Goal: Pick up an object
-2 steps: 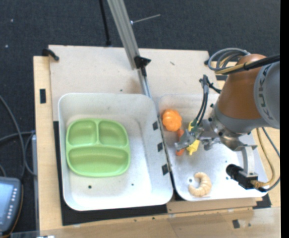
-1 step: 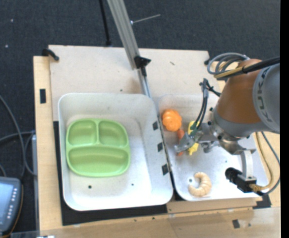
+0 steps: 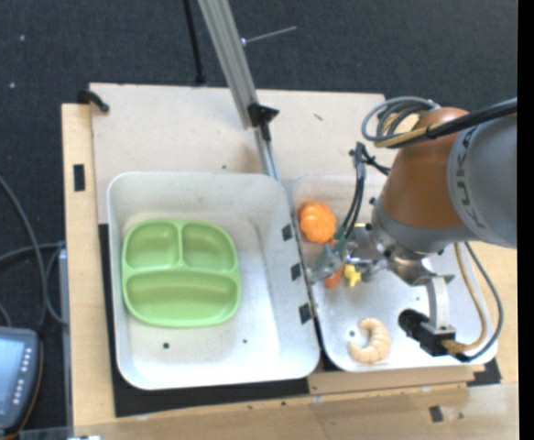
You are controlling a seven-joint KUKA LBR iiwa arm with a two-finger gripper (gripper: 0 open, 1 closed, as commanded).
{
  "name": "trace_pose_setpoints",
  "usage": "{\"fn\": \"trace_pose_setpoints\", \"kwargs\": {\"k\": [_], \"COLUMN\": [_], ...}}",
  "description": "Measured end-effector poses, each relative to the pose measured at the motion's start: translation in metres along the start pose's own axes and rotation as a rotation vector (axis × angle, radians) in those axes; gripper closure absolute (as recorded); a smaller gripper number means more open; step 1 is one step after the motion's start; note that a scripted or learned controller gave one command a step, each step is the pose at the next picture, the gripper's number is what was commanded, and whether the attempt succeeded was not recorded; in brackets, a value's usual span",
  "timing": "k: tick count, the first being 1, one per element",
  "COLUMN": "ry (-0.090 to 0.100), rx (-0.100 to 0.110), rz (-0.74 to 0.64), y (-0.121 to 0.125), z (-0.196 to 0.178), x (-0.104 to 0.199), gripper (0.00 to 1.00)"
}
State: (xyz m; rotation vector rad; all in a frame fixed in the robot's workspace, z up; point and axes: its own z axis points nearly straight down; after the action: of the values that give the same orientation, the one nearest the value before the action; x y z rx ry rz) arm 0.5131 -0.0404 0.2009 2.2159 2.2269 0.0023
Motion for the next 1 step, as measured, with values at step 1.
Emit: {"fn": "trace_pose_setpoints", "kwargs": {"k": [1], "ry": [-0.006], "rx": [-0.010], "rz": [0.008], "y": [0.0444], "z": [-0.1061], "x": [-0.0657], "gripper": [0.00]}}
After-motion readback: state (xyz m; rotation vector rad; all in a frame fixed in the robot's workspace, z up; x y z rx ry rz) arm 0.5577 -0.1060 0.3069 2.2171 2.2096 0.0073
